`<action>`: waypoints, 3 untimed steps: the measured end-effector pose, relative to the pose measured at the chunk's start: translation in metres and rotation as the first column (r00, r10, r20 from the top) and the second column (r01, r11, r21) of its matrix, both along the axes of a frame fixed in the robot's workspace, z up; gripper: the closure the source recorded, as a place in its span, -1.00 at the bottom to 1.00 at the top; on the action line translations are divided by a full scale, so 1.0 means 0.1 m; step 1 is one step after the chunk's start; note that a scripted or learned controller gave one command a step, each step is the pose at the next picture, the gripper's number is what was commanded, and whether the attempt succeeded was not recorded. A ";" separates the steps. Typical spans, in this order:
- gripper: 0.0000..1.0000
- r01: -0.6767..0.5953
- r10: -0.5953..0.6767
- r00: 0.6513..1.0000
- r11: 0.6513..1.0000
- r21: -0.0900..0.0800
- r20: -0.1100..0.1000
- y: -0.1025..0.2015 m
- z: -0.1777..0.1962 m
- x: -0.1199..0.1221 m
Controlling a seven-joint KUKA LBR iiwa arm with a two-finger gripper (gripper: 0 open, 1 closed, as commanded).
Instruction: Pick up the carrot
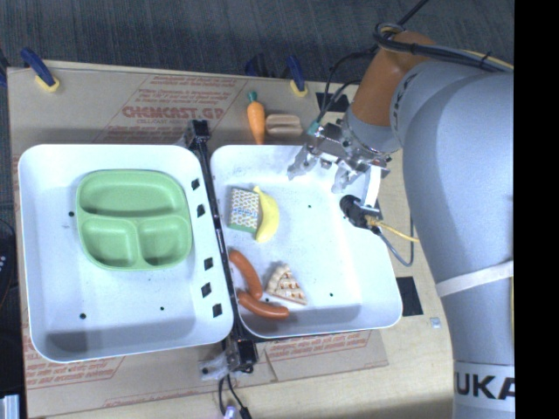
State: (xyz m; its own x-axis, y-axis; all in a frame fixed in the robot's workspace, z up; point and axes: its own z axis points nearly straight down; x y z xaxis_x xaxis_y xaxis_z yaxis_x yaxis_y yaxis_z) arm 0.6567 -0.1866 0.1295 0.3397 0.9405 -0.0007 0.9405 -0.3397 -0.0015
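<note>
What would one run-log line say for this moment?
gripper: open, holding nothing, over right bin top | carrot: on cardboard beyond bin rim, not picked

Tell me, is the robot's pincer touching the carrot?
Apart. The camera view shows the pincer over the right bin's far edge, while the carrot lies outside on the cardboard, with bare space between them.

The bins (52, 339) look like smooth, slightly glossy white plastic. Matt printed cardboard (175, 103) lies beneath; the green tray (133, 218) is matt plastic.

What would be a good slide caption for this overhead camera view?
Grey arm's gripper hovers over the right white bin; small orange carrot lies outside on the cardboard behind it.
</note>
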 end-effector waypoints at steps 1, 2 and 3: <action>-1.00 0.011 -0.011 1.000 1.000 0.002 -0.004 0.01 -0.38 -0.01; -1.00 -0.126 0.126 0.992 0.992 0.000 0.000 0.29 0.22 0.00; -1.00 0.045 -0.045 0.999 0.999 0.000 0.000 0.00 0.18 0.00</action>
State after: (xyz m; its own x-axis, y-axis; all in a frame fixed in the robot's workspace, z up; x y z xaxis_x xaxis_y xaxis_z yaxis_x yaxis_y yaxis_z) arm 0.6567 -0.1866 0.1472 0.3813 0.9245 -0.0011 0.9245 -0.3813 -0.0012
